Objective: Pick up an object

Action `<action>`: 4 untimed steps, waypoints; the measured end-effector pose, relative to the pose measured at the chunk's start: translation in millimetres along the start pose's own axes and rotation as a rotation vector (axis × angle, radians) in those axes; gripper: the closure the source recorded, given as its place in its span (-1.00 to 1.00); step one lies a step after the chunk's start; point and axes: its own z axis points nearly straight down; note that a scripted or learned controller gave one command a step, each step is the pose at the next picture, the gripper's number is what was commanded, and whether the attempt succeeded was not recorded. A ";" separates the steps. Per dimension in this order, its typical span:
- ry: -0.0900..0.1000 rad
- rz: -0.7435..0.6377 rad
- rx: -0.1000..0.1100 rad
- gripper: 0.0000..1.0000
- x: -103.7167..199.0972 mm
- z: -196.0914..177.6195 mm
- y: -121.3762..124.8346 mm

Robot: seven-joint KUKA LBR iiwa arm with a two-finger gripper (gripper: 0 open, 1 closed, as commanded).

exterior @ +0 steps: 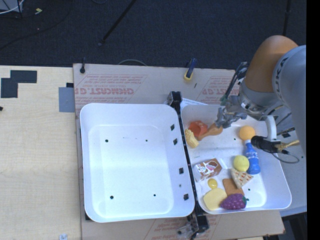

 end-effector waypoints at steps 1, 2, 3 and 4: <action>-0.001 -0.002 -0.009 1.00 41.0 46.6 2.7; 0.002 -0.001 0.001 1.00 24.7 -21.8 -47.5; 0.003 -0.001 0.006 1.00 20.9 63.8 -86.9; 0.003 -0.005 -0.001 1.00 38.0 26.2 -39.4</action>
